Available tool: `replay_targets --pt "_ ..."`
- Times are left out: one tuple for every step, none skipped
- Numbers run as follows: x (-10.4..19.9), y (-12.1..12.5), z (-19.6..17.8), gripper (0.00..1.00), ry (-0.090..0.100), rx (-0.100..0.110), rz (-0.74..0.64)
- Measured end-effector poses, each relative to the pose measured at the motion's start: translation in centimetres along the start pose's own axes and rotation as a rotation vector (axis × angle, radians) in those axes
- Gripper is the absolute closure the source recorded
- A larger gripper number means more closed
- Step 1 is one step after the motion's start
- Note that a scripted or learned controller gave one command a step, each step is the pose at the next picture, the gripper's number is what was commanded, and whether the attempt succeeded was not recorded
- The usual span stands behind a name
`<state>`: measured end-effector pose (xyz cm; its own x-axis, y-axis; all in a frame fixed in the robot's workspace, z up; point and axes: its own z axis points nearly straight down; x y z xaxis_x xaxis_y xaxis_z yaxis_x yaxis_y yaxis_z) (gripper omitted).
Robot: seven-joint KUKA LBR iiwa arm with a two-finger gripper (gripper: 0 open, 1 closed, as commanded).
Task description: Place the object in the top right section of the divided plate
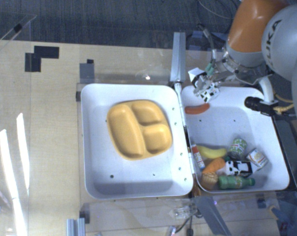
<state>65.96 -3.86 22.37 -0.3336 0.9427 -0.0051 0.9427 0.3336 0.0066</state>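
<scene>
The yellow divided plate (138, 128) lies in the left white bin (96, 181), with one long section on its left and two smaller ones on its right. A small red sausage (196, 109) lies at the back left of the right bin (278, 181), close to the divider. My gripper (207, 89) hangs over that back-left corner, just above and right of the sausage. The grey and orange arm (258, 23) reaches in from the upper right.
At the front of the right bin lie a banana (212, 152), a carrot (213, 165), a green bottle (235, 182), a green can (238, 145), a small tin (256, 158) and a black-and-white toy (238, 167). A metal rail (177, 58) stands between the bins at the back.
</scene>
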Motion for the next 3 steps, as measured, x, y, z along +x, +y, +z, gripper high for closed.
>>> replay_targets --pt "7.9 -1.8 3.8 1.0 0.004 0.002 0.029" --pt "15.0 -3.6 3.7 1.0 0.005 0.001 -0.135" --pt "14.9 -5.5 3.7 1.0 0.005 0.001 -0.222"
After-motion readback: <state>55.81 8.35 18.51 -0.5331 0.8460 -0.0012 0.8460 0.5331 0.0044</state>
